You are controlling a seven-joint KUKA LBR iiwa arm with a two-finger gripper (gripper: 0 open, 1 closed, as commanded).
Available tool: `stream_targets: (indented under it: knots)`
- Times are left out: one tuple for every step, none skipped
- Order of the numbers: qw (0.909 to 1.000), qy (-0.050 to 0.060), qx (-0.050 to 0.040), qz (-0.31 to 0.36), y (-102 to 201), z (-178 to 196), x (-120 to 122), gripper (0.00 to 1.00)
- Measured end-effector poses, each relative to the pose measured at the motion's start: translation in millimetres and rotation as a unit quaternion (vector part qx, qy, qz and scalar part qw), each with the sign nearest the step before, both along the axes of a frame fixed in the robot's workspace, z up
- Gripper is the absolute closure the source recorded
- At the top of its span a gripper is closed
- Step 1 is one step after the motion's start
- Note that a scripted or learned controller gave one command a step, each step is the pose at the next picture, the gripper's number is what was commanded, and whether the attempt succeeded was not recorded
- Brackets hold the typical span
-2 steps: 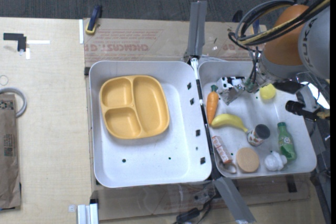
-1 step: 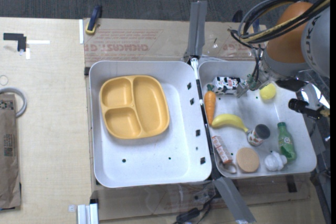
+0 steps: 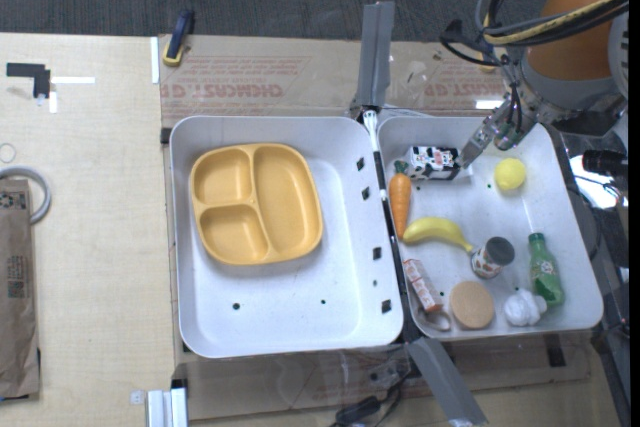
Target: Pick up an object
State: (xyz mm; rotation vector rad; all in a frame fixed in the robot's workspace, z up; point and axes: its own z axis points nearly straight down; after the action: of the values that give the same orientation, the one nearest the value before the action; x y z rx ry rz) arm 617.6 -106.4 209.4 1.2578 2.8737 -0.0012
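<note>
My gripper (image 3: pixel 474 149) reaches down into the right bin (image 3: pixel 572 215) at its far side, with its tip right beside a small black-and-white cow-patterned carton (image 3: pixel 431 161). A yellow lemon (image 3: pixel 510 175) lies just to the right of the tip. Further objects in this bin are an orange carrot (image 3: pixel 399 201), a banana (image 3: pixel 437 232), a small can (image 3: pixel 490 257), a green bottle (image 3: pixel 543 267), a round tan biscuit (image 3: pixel 473 305), a white lumpy object (image 3: pixel 521 308) and a wrapped bar (image 3: pixel 420 285).
The left bin (image 3: pixel 200 315) holds a yellow divided plate (image 3: pixel 257 203). A grey divider post (image 3: pixel 376 55) stands behind the seam between the bins. The arm's orange band (image 3: pixel 580 5) and cables hang over the right bin's far right corner.
</note>
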Motion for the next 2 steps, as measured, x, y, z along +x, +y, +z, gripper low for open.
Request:
stream_targets:
  knots:
    - [0.9853,0.0,-0.0003,0.171,1.5,148.8,-29.8,1.0]
    - [0.9797,0.0,-0.0003,0.201,17.7,105.5,24.7,1.0]
